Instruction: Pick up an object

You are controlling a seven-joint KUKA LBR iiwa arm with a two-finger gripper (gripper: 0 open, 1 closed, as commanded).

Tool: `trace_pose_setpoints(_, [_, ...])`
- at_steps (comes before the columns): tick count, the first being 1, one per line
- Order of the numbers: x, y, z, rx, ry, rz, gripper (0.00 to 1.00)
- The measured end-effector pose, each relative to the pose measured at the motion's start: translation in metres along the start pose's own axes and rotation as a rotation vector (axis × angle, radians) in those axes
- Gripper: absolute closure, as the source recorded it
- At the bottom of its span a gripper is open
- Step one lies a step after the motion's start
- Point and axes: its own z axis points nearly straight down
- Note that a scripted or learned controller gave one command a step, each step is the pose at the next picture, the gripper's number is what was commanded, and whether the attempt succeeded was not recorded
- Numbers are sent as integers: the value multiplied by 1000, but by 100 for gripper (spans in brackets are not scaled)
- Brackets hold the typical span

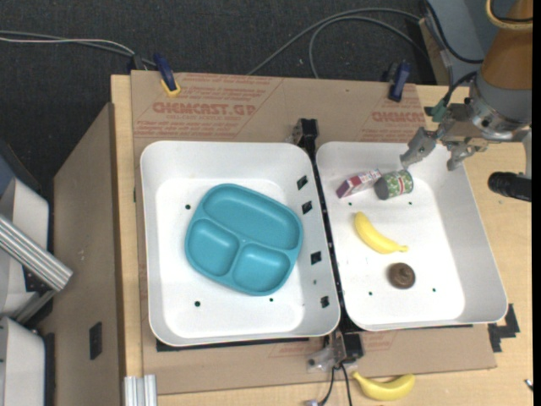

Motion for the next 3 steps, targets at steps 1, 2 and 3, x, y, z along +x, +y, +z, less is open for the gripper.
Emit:
trace_pose_setpoints(1, [1, 2, -8, -14, -2, -3, 0])
trace_pose_setpoints(2, [-5, 0, 36, -10, -2, -2, 0])
trace_pose_setpoints(3, [-6, -10, 92, -8, -1, -2, 0])
